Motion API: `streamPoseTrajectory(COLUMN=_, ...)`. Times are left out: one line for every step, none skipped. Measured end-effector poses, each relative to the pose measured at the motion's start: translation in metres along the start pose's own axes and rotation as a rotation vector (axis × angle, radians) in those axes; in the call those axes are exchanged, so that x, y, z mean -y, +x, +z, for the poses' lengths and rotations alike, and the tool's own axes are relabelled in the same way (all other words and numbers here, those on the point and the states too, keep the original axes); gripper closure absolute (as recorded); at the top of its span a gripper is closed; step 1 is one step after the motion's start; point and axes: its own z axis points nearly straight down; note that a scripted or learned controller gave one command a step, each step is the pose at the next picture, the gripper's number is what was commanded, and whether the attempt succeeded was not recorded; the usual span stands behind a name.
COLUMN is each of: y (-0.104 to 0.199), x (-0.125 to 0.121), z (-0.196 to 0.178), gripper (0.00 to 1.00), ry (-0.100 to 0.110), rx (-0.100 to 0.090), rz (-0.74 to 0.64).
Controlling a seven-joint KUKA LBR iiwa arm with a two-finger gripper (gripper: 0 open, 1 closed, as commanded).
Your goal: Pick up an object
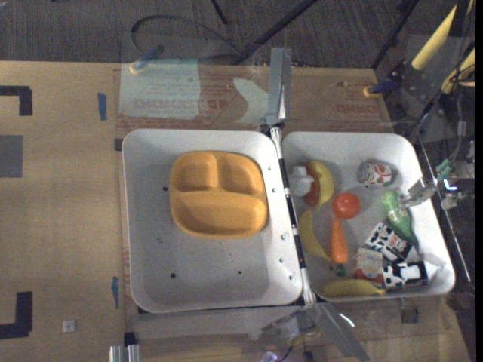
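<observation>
I'm looking down on a tan tabletop (60, 225) with blue tape marks, dark floor beyond. The fingers (419, 194) sit at the right bin's (343, 138) far edge; I cannot tell their spread. Left bin (219, 277) holds an orange divided plate (218, 193). Right bin: bananas (314, 237), carrot (339, 245), tomato (346, 205), can (375, 173), cow-print cartons (390, 241).

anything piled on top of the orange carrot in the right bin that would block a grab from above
Nothing visible lies on the carrot. It is crowded at the sides, though: a red tomato sits at its upper end and a banana runs along its left.
</observation>
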Motion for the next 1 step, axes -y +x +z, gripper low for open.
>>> streamPoseTrajectory(y=0.0159, x=-0.0374, z=0.1173, gripper=0.0, ry=0.004, rx=-0.006, rz=-0.005)
